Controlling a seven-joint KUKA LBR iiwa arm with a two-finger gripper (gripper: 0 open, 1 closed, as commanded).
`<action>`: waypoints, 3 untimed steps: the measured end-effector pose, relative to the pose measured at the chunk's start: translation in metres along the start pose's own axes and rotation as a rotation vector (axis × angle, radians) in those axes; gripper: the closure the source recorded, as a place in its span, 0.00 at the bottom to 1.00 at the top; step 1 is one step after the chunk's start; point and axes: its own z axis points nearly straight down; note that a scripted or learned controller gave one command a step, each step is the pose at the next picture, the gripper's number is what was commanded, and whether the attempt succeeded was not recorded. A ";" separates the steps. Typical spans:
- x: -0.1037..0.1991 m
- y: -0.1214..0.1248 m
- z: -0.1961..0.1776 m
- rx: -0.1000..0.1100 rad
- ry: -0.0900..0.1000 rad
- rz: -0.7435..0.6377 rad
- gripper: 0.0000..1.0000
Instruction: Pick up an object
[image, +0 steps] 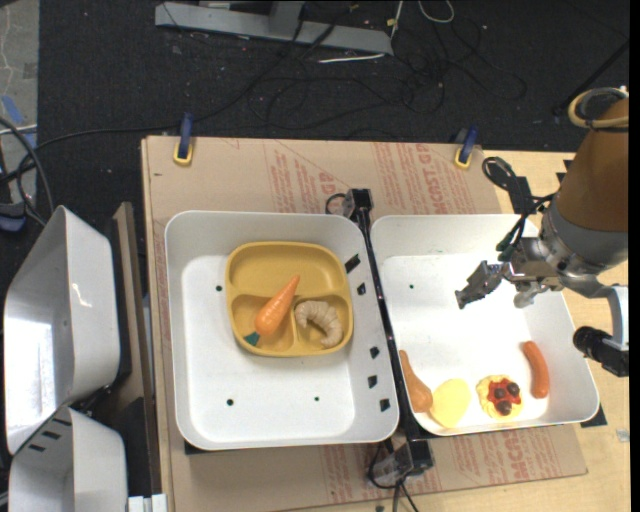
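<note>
left bin (200, 330): holds a yellow divided plate (290, 262) toward its far half.
plate contents: a toy carrot (277, 306) lies slanted across the divider, tip toward the far right; a pale shrimp (321, 320) curls in the near right compartment, just beside the carrot.
right bin (440, 240): its objects sit along the near edge.
near left corner of right bin: an orange drumstick-like piece (414, 381), touching a yellow round piece (451, 400).
near edge, further right: a small pizza-like disc (500, 395) with red and dark toppings.
near right corner: an orange sausage (537, 367), just beside the disc.
gripper (476, 287): hangs over the bare far middle of the right bin, well apart from the objects; nothing between its fingers, which look spread apart.
</note>
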 end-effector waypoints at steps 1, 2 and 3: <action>0.000 0.002 -0.006 -0.013 -0.002 -0.003 0.00; 0.008 0.000 0.039 -0.009 -0.001 0.000 0.00; 0.008 0.001 0.095 -0.010 -0.001 0.001 0.00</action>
